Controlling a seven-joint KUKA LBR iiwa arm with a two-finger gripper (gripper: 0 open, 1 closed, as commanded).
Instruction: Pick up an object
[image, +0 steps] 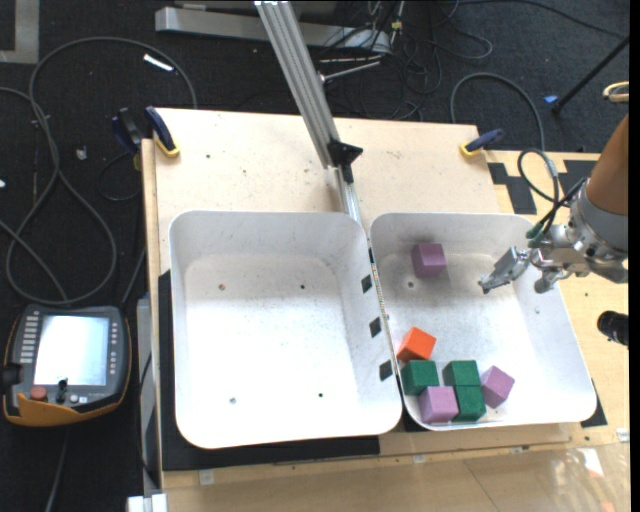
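**Nothing gripped yet, blocks bunched at near edge**

Nearest me: cluster in the right bin (560, 330) near corner; purple block (437, 403) touching two green blocks (420, 376) (466, 388), another purple (497, 385) on the right, orange block (417, 345) just behind; packed tight, so I judge little finger room there; lone purple cube (429, 259) sits far side, well apart, the easier target; gripper (508, 268) reaches in from the right over bare bin floor, fingers look slightly spread, nothing between them; left bin (190, 300) not involved.
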